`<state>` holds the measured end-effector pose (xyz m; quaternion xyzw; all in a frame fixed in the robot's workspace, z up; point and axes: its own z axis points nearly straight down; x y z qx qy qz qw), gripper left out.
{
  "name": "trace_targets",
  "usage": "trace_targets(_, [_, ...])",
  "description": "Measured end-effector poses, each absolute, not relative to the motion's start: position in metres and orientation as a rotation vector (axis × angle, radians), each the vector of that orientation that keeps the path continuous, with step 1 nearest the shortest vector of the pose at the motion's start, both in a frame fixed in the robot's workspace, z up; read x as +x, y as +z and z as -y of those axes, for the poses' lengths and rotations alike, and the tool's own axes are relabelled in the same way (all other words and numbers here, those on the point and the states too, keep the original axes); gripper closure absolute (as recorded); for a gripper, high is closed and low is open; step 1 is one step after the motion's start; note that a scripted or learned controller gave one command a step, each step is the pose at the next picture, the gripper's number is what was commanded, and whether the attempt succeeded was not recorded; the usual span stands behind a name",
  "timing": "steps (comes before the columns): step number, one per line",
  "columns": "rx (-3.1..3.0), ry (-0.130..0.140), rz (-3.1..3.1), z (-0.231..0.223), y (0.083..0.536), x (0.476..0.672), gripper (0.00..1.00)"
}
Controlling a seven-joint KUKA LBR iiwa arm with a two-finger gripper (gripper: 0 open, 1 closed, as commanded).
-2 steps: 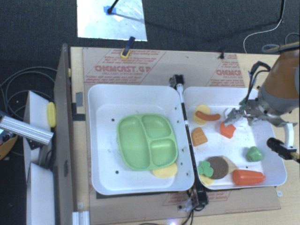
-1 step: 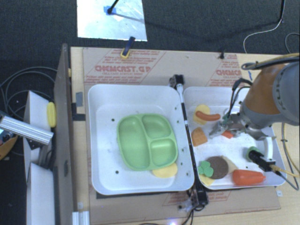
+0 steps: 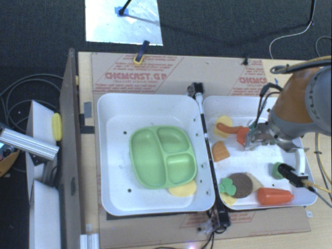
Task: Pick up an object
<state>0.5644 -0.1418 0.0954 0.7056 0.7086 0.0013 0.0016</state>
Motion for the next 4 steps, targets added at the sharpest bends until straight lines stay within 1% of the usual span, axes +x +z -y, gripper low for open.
trace_targets(1, [2.215, 0.004, -2.225, 0.142, 0.095, 0.564, 0.0])
trace_targets(2, [2.212, 0.005, -2.222, 0.167, 0.085, 0.613, 0.0])
trace_targets(3, [2.21, 0.006, -2.226, 0.166, 0.096, 0.612, 1.0])
trace_targets(4, [2.203, 0.015, -2.228, 0.099, 0.194, 0.63, 1.0])
